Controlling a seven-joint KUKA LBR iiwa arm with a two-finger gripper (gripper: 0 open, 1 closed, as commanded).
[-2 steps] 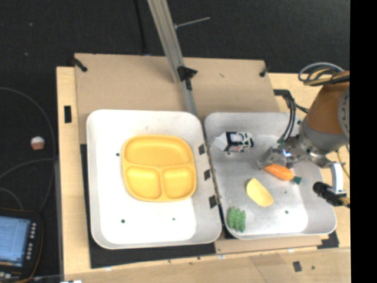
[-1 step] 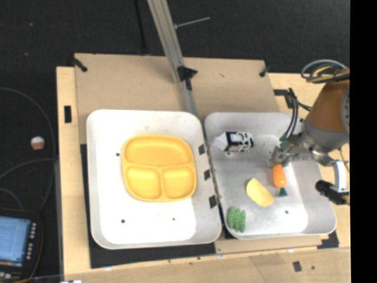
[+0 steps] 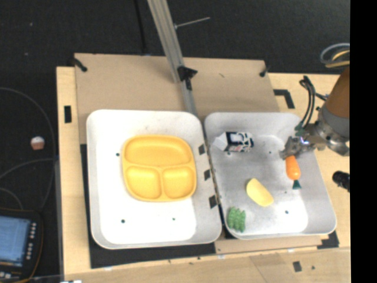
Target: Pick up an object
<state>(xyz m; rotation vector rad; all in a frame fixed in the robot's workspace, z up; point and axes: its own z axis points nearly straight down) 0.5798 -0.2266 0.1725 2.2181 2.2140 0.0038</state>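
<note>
While the tool [image 3: 293, 149] hangs over the right bin [image 3: 315, 217] near its 2 o'clock corner, I cannot tell how wide it stands, since the wrist hides its tips. An orange toy carrot [image 3: 293, 168] lies just below it, toward 6 o'clock, touching or almost touching the tool's lower end; whether it is actually gripped cannot be made out.

Likely trouble: the carrot is slim and rounded, so a closing tool could squirt it sideways or pinch only its tip, and it would drop on the lift. It also lies near the bin's 3 o'clock wall, where a low approach may scrape the rim.

More room lies toward 9 o'clock. A yellow lemon-like piece [image 3: 259, 192] rests near the bin's middle, well apart from the walls. A green leafy toy [image 3: 236, 219] sits tight in the 7 o'clock corner, awkward to reach. A small black-and-white toy [image 3: 238, 141] sits at 11 o'clock. The left bin [image 3: 106, 217] holds a yellow divided plate [image 3: 158, 167], with bare floor around it.
</note>
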